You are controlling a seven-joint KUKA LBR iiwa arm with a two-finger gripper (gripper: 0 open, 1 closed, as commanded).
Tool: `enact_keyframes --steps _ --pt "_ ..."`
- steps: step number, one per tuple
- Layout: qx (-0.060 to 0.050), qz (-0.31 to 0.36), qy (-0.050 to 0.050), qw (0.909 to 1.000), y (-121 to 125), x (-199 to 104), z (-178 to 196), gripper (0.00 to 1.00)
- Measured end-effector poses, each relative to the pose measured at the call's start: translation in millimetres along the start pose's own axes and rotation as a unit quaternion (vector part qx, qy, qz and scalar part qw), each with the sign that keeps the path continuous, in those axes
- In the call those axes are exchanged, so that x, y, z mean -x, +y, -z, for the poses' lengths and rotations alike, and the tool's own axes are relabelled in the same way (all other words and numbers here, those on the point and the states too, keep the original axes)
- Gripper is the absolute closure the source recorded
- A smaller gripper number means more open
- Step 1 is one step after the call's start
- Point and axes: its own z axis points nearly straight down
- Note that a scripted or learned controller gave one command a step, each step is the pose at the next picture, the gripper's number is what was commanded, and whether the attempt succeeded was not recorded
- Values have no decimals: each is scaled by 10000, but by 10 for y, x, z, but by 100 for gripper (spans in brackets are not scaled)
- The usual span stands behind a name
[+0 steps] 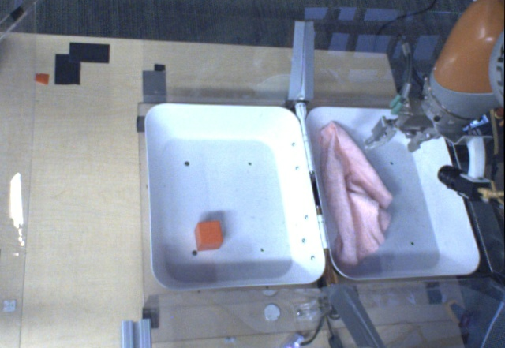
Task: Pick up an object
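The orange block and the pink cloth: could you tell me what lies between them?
In the camera view, bare white bin floor and the two bins' adjoining rims separate the orange block from the pink cloth.

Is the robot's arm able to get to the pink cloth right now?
Probably yes. The end effector hangs over the right bin, near its far edge, and the pink cloth lies uncovered along that bin's left side. Nothing sits between them, so the way down looks free.

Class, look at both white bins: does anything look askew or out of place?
Only the pink cloth: it lies crumpled and slanted along the right bin's left wall. The orange block sits flat in the left bin.
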Motion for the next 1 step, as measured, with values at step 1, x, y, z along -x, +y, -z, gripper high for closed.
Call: enact_keyframes --steps 1 --pt "29 1072 -10 9942 -559 390 -1146 0"
